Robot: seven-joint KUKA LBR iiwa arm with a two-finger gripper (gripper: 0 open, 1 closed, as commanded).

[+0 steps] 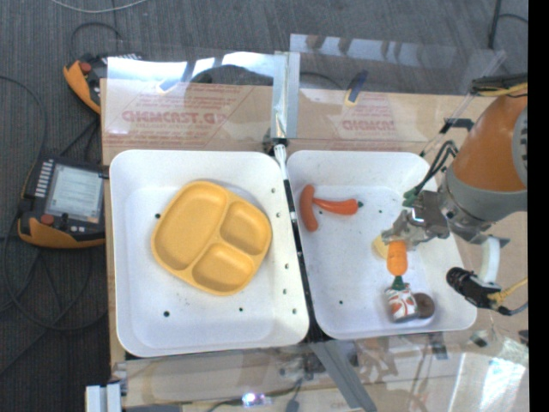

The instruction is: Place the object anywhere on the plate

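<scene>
Gripper (pixel 403 233) positioned over right bin (pixel 343 316), directly above an orange carrot (pixel 396 258); jaw state cannot be determined. Yellow divided plate (pixel 212 237) sits in left bin (pixel 129 316).

A robotics lab: a grey-and-orange industrial arm (pixel 489 157) reaches over a worktop (pixel 360 114) carrying two white bins (pixel 120 230). Well beyond the bins from the arm's hand (pixel 410 227), a teach pendant (pixel 62 202) with a lit screen lies on dark carpet (pixel 51 101), with loose cables (pixel 103 3) trailing across the floor.
</scene>
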